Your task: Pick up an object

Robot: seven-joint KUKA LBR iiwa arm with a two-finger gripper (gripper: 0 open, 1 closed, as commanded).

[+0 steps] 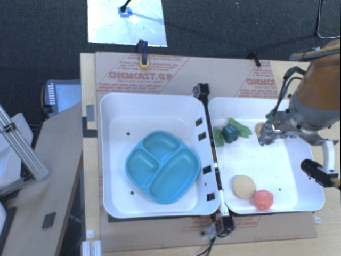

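Pink ball (263, 199) near the right bin's (306, 204) front wall looks light, probably soft, best pinched across its middle; hand (266, 136) state I cannot tell.

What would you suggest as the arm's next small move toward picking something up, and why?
Probably a short shift toward the green and teal object, then a descent. The gripper sits over the right bin with nothing visibly between its fingers, and that object lies closest, just to its left in the picture. The tan disc and pink ball lie farther off, near the bin's front edge.
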